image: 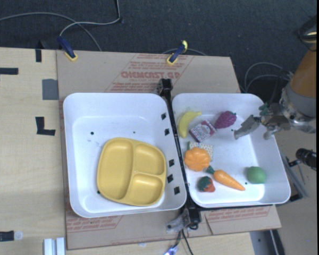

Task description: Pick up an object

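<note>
Claw (255,128) open, nothing in it, over right bin (274,195) near its right rim; green ball (256,175) at front-right corner.

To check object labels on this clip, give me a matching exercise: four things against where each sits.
Things:
1. yellow tray
2. banana
3. green ball
4. gripper

Places:
A. right bin, near its right wall
B. left bin
C. above the right bin's upper right part
D. right bin, top left, by the divider

Pairs: 1-B, 2-D, 3-A, 4-C
</note>
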You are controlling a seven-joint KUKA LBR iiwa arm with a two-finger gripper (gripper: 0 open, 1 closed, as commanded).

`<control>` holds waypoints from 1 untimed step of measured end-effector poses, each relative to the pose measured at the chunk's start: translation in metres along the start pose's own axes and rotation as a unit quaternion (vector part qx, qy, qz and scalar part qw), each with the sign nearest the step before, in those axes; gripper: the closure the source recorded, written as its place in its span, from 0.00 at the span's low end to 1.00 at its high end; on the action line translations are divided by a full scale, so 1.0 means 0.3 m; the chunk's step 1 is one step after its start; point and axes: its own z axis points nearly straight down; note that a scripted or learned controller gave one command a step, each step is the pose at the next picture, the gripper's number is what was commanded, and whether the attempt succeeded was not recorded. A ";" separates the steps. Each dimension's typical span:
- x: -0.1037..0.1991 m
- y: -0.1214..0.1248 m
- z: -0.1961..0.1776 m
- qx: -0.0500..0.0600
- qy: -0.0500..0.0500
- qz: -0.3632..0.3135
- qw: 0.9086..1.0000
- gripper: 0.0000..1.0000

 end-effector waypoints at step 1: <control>0.087 0.206 0.480 -0.002 0.000 0.000 1.000 0.00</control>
